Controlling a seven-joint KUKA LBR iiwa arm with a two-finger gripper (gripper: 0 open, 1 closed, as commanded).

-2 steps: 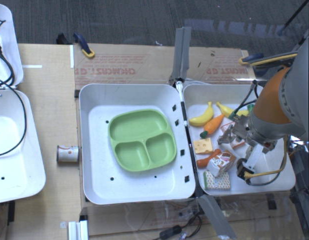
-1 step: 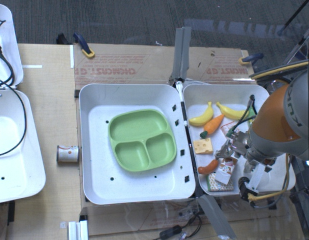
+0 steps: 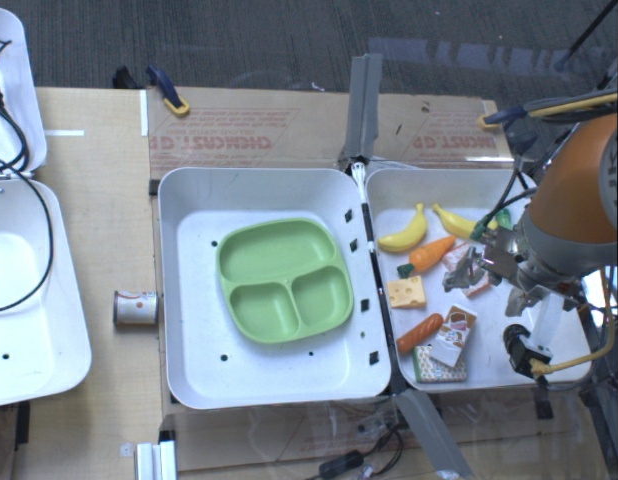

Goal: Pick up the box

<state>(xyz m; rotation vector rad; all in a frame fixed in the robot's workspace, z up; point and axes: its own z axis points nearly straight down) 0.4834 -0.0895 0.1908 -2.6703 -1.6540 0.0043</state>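
The box [image 3: 446, 345] is a small carton printed in red, white and green. It lies flat near the front edge of the right bin [image 3: 489, 196]. My gripper [image 3: 466, 269] hangs over the middle of that bin, a short way behind the box and slightly to its right, with nothing seen in its grasp. The grey arm with its orange band [image 3: 582, 183] reaches in from the right. A small reddish piece [image 3: 478, 289] lies just under the gripper.
In the right bin lie two bananas [image 3: 404, 233] [image 3: 453, 221], an orange carrot [image 3: 429, 255], a cheese wedge [image 3: 406, 292] and another carrot [image 3: 419, 332] touching the box's left side. The left bin [image 3: 189, 268] holds a green divided plate [image 3: 284, 278]. A small can [image 3: 137, 308] lies on the bench.
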